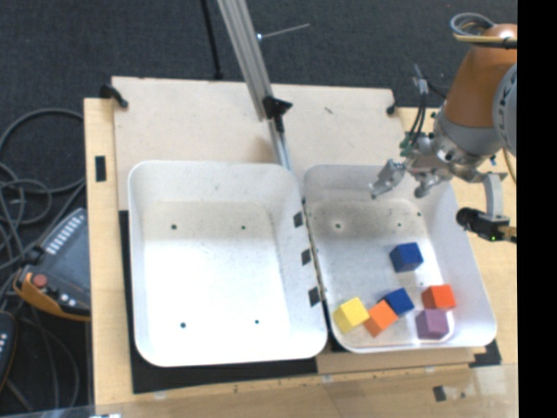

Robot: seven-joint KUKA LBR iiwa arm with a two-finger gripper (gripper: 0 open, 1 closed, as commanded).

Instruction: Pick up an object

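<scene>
The arm (477,85) comes in from the right, its orange band bright above the grey wrist, and hangs over the far right corner of the right bin (461,233). The gripper (402,184) sits low over that bin's far edge, and its two fingers stand spread apart, one (384,181) reaching toward the bin's middle, the other (424,186) closer to the right wall. Nothing sits between them.

All the pickable pieces lie well away from it, gathered toward the near right corner of the right bin. A blue cube (406,256) rests alone, nearer the bin's centre than the rest. Closer to the near rim a row forms: a yellow cube (352,313) at the left end, an orange block (380,317) touching or just beside it, and a second blue block (399,300) tucked just behind the orange one. To their right a red-orange cube (439,297) stands just behind a purple cube (432,323), the two apparently touching.

The left bin (139,233) lies beside it on the bench (348,120), their inner walls meeting along the middle. A slanted metal pole (248,50) rises from the far edge of the bench, near where the two bins meet. Loose cables (35,155) coil on the floor off the bench's left edge, with a handheld control unit (54,268) lying among them.
</scene>
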